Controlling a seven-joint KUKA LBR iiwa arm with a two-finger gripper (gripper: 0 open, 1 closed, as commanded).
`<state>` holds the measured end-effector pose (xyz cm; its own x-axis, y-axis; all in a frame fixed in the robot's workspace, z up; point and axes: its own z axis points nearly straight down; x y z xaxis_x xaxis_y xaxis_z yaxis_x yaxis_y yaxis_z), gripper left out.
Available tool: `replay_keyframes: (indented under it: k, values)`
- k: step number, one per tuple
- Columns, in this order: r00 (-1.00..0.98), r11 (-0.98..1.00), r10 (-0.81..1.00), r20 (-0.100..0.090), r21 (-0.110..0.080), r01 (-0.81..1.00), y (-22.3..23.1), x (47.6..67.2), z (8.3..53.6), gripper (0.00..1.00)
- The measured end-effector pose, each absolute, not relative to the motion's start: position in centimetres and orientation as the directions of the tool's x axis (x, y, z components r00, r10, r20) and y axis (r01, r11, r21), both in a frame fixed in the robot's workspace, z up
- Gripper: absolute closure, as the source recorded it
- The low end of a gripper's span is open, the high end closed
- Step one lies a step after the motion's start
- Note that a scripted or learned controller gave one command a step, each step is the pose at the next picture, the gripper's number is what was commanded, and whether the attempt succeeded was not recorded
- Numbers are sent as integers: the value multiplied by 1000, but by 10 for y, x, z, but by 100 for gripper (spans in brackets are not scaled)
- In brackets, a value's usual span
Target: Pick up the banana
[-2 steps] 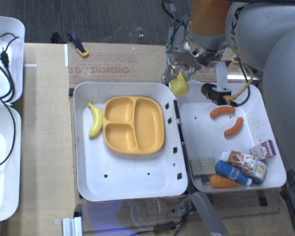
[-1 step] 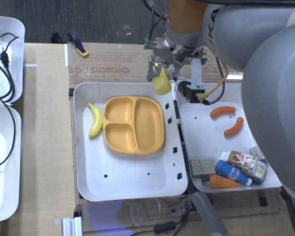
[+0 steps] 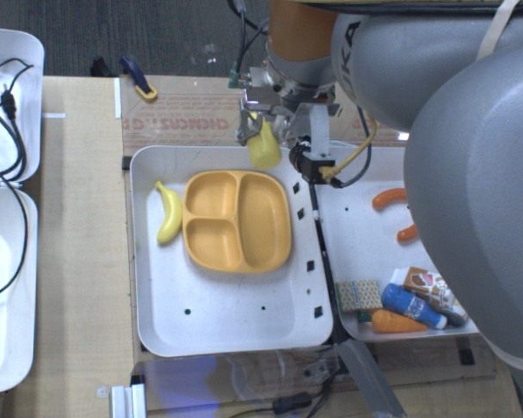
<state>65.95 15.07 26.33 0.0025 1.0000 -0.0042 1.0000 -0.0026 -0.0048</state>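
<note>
The smooth, curved yellow banana (image 3: 167,213) lies in the left bin (image 3: 157,316), just left of the glossy three-part yellow plate (image 3: 238,219). My claw (image 3: 263,139) hangs above the plate's far edge, clamped on a pale yellow rounded lump (image 3: 265,149).

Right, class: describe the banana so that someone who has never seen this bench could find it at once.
Start at the left white bin, the one holding the yellow three-compartment plate. The banana lies on the bin floor just off the plate's left edge. It is the small curved yellow fruit, far slimmer than the broad plate.
</note>
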Motion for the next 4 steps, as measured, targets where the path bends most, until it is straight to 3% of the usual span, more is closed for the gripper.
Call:
replay_keyframes:
  k: [1, 2, 3, 4]
  values:
    - [-112, 112, 994, -3, -8, 994, 155, 597, 234, 100]
    - [-102, 102, 995, -4, -6, 995, 201, 607, 243, 100]
    - [-458, 458, 889, -1, -7, 889, 195, 575, 275, 100]
    - [-513, 513, 858, 0, -8, 858, 201, 538, 250, 100]
